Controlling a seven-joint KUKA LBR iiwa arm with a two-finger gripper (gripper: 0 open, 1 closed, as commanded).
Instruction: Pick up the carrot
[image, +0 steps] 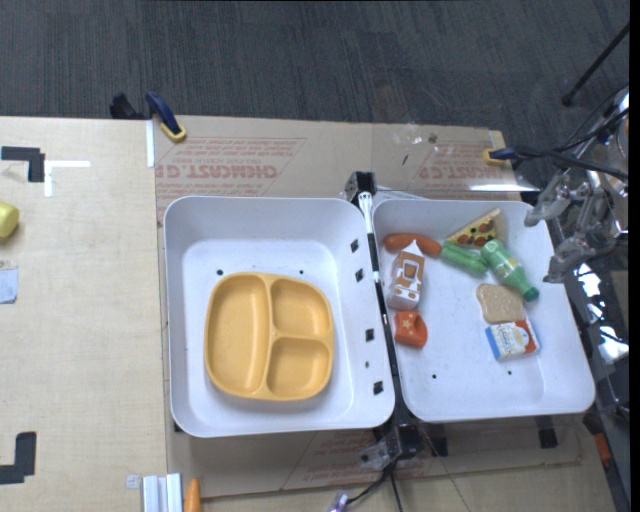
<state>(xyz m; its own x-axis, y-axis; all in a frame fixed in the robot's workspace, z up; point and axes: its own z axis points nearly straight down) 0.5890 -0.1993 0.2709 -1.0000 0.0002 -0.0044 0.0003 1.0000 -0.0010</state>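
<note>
The tool (572, 235) is hanging at the far right of the camera view, metallic and partly blurred. Its linkage is extending in from the right edge.

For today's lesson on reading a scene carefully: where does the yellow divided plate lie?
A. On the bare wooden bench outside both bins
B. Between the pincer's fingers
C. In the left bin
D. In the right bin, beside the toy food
C: the yellow divided plate lies flat in the left bin, apart from the toy food, which sits in the right bin.
</note>
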